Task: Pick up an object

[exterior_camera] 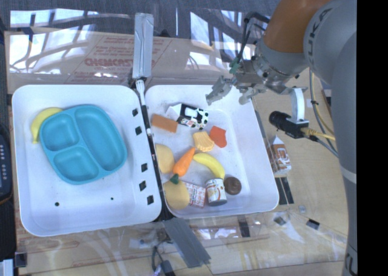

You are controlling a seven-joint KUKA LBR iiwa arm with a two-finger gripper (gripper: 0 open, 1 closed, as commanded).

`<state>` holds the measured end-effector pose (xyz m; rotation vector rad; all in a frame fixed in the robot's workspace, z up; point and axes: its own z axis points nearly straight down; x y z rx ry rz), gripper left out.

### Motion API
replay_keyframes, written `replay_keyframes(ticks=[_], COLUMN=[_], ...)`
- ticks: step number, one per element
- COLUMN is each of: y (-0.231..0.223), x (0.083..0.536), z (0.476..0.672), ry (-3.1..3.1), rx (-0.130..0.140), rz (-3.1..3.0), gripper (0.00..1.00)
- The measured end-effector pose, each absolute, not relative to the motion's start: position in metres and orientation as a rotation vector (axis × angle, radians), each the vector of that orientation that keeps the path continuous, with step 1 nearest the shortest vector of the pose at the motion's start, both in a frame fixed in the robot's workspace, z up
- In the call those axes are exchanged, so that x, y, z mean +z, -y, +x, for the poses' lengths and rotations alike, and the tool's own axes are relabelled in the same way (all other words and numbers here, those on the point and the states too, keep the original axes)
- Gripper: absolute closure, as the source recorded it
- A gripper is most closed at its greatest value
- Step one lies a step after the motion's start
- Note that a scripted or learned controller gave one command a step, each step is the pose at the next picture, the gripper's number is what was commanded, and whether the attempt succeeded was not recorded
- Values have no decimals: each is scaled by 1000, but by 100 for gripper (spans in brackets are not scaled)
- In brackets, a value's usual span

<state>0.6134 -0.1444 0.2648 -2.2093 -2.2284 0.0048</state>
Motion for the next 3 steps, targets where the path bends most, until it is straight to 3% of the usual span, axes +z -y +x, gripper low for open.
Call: replay_keyframes(ticks=[1, 2, 3], y=[163, 135, 135], x=[121, 94, 91], z=[590, 588, 517], ry=[2372, 2409, 2389], rx=[-26, -3, 3], rz=[-2100, -2019, -2034], gripper=[0, 0, 0])
